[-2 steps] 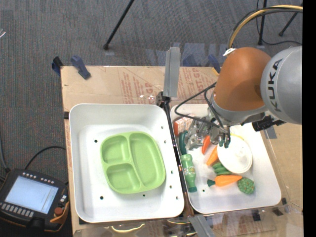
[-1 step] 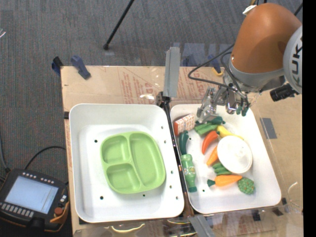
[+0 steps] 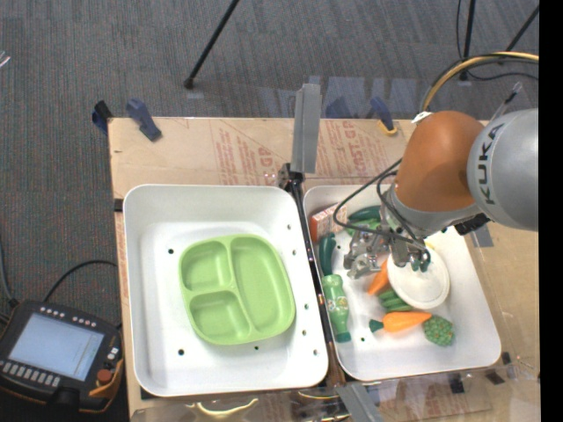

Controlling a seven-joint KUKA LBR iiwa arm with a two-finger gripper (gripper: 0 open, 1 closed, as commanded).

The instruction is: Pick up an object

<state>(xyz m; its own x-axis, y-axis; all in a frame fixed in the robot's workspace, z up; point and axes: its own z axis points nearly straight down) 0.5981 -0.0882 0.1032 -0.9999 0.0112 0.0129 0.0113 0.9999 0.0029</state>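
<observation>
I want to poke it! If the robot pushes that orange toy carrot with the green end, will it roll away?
The orange toy carrot would probably roll a bit: it looks round and lies on its side. Its tapered shape would likely make it curve rather than go straight. It couldn't go far, with the bumpy green toy right beside it. It looks like stiff, light plastic.

**Right bin packed with toy food**

In the right bin (image 3: 488, 341) a carrot (image 3: 406, 321) lies flat near the front edge, its tip toward the left wall. Just beside it, toward the front right corner, sits a green broccoli piece (image 3: 441, 331). A green bottle (image 3: 334, 304) lies along the left wall. A white lid-like disc (image 3: 420, 284) rests mid-bin, with an orange piece (image 3: 378, 280) touching its left edge.
</observation>
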